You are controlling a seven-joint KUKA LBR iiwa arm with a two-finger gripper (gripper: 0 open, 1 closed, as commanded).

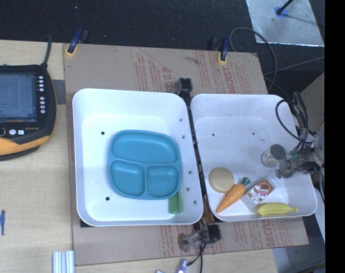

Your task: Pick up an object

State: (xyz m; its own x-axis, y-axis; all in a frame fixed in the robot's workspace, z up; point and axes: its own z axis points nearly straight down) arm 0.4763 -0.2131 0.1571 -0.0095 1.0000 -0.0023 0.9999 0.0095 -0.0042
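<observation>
Blue, smooth plastic, a three-compartment plate (pixel 144 164) fills the left bin (pixel 84 152), a green block (pixel 174 203) at its near edge. In the right bin (pixel 235 110) lie a round beige disc (pixel 221 179), tapered orange carrot (pixel 231 197), and curved yellow banana (pixel 276 210). The gripper (pixel 289 166) hovers at the right; I cannot tell its grip.

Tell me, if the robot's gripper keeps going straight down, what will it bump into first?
Probably the bare white floor of the right bin. The gripper hangs at that bin's right side, with the snack packet and banana slightly nearer the camera. Depth is hard to judge here.
</observation>
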